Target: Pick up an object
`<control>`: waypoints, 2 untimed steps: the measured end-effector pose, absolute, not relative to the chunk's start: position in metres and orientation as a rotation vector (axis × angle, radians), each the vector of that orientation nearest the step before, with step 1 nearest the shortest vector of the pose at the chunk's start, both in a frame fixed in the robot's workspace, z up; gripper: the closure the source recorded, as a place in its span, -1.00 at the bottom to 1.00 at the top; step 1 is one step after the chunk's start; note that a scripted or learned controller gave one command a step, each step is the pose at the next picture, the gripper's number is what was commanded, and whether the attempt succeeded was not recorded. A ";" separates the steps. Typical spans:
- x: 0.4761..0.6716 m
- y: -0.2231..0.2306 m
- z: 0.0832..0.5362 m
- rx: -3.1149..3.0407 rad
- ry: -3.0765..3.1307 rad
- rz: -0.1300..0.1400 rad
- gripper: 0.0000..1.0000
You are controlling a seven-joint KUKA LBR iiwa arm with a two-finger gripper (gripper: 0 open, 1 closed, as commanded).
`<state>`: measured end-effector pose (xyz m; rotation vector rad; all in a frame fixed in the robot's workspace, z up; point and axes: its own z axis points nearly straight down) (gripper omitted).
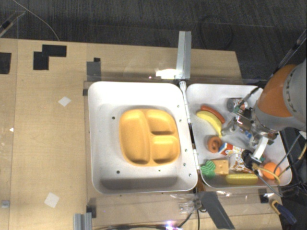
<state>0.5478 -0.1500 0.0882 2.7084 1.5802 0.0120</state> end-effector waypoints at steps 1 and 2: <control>0.551 -0.200 0.088 2.386 2.028 0.010 -1.00; 0.632 -0.195 0.086 2.471 1.929 0.007 -1.00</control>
